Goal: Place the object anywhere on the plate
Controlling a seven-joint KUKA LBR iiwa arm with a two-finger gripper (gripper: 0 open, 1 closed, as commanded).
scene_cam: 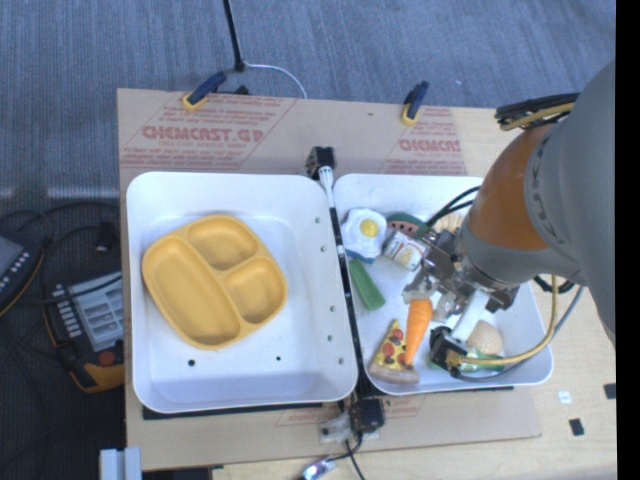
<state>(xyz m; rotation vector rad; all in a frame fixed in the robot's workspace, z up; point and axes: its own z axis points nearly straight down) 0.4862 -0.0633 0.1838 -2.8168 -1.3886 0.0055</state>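
Note:
A yellow plate (213, 278) with three compartments lies in the left bin (170, 378). In the right bin (520, 368) sit several toy foods. My gripper (440, 290) hangs low over the middle of that bin, its tip right at the upper end of an orange carrot (416, 326). The wrist and its cables hide where tip and carrot meet. A pizza slice (393, 351) lies just left of the carrot.
A fried egg (364, 232), a green strip (366, 284) and a small can (403, 252) lie at the right bin's upper left. A pale bread piece (486, 339) sits by the gripper's lower right. The grey and orange arm (545, 203) covers the bin's right side.

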